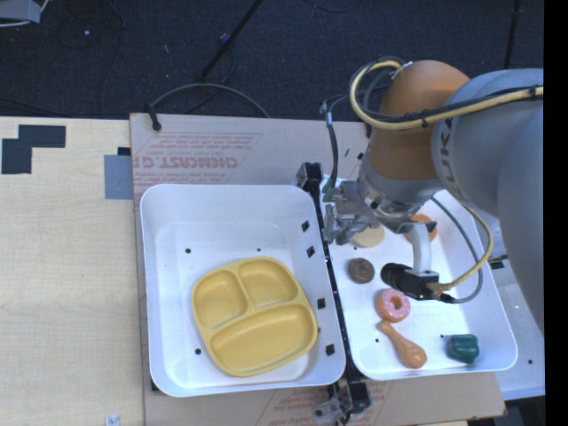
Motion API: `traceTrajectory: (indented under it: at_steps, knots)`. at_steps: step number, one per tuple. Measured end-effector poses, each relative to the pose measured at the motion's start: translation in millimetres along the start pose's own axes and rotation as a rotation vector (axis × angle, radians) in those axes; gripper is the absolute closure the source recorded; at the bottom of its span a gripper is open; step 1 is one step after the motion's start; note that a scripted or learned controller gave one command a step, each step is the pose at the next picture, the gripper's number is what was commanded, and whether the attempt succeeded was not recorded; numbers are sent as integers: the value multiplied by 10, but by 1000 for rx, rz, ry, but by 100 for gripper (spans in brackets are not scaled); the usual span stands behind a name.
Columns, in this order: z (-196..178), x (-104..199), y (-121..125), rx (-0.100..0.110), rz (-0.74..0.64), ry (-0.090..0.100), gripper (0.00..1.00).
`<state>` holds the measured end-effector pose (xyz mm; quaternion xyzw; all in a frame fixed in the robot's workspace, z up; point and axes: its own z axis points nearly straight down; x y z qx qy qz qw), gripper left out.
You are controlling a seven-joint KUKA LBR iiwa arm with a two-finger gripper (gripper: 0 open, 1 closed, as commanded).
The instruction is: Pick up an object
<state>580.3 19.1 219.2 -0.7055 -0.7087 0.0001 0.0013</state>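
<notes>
Right bin (497, 344) holds the candidate objects: brown round piece (360, 271), pink doughnut (392, 305) just below it, orange-tan drumstick-shaped piece (402, 344) near the front wall, green item (462, 349) at the front right corner, and a pale disc (368, 236) partly under the wrist. Gripper (342, 220) sits low at the bin's back left, beside the dividing wall (finger spread cannot be told; the wrist hides it). Nothing visibly held. Left bin (169, 229) holds a yellow divided tray (256, 316).
</notes>
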Motion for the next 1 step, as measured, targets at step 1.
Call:
traceTrajectory:
  at_steps: [1]
  knots:
    - [-126, 526, 67, 0, 0, 0, 100]
